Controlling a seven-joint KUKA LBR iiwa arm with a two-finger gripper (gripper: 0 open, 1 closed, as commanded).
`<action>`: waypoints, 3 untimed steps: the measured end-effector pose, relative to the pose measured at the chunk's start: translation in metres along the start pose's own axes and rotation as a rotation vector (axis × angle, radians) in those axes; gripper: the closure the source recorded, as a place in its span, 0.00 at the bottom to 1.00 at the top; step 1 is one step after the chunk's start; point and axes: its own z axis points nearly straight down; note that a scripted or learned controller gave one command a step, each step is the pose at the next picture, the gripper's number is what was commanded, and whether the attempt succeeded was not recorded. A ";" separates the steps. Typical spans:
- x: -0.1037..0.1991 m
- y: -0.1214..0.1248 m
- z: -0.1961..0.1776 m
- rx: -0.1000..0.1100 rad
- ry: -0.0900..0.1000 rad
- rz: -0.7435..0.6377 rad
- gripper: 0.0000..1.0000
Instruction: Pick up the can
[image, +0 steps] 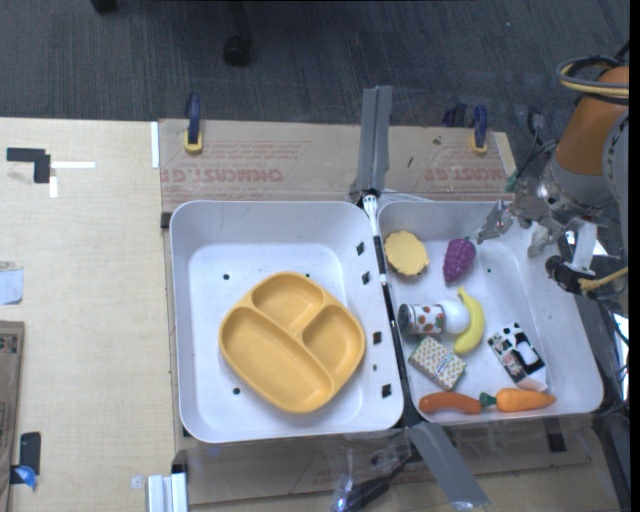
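The arm (590, 130) comes in from the right, its orange band high over the far right corner of the right bin (585, 345). The gripper (520, 222) hangs above that bin's upper right area — well apart from the can, with nothing between its prongs that I can make out. Whether the hand is released or clenched, I cannot tell from here; the metal parts blur together against the white wall.

The can (422, 319) lies on its side in the right bin, near the left wall, about midway down. Its spotted label faces up, and a white object (453, 316) sits touching its right end. Just beyond that, a yellow banana (470, 322) curves top to bottom.

Above the can there's a round yellow piece (407, 253), and beside it a purple grape bunch (459, 259). Below the can, a small patterned box (437, 362) lies tilted. Along the bin's near wall, 2 carrots lie end to end — one redder carrot (450, 403) on the left, an orange carrot (524, 400) on the right. A black-and-white packet (517, 353) rests above the orange one.

Over in the left bin (190, 300), a yellow divided plate (291, 341) with 3 compartments sits alone, turned at an angle.
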 end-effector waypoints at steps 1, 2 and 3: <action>0.019 -0.065 0.023 -0.004 -0.004 -0.019 0.00; 0.006 0.000 0.021 -0.003 0.005 -0.022 0.00; -0.004 -0.061 0.022 -0.006 -0.004 -0.003 0.00</action>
